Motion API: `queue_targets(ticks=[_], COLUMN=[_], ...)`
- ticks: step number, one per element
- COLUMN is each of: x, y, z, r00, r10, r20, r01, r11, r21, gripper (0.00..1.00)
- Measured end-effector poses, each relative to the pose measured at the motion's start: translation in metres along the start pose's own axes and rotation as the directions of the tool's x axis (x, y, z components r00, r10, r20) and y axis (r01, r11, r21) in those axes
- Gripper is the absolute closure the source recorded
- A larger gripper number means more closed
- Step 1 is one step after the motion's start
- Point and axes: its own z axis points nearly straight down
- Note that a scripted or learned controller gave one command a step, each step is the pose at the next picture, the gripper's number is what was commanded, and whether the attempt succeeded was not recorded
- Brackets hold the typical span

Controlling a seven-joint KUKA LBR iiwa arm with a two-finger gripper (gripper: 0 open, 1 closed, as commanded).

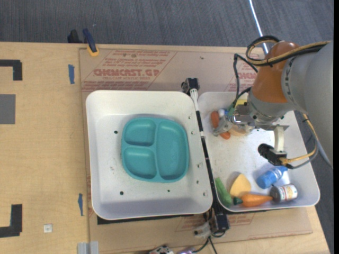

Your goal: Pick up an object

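My gripper (228, 124) reaches down into the far left part of the right bin (312, 189), under the orange wrist band. A small red-orange piece (215, 117) lies just left of it, and another orange bit (225, 136) sits right below it. Whether either one is held is hidden by the wrist. Along the bin's near side lie a yellow wedge (240, 184), a green piece (222, 191), an orange carrot (256, 199), a blue bottle (268, 177) and a small white jar with a dark cap (285, 193).
The left bin (100, 142) holds a teal divided plate (155, 148). A black clip (189, 84) sits at the far end of the wall between the bins. A black part with a yellow cable (270, 153) hangs over the right bin.
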Motion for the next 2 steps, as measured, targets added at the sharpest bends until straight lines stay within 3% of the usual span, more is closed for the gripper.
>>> queue_targets(ticks=[1, 2], x=[0.000, 0.001], y=[0.044, 0.045], z=[0.003, -0.007], r00=[0.992, 0.992], r10=[0.124, 0.122], r20=[-0.002, 0.000], r01=[-0.124, -0.122], r11=[0.991, 0.992], r21=[0.043, 0.042], gripper=[0.00, 1.00])
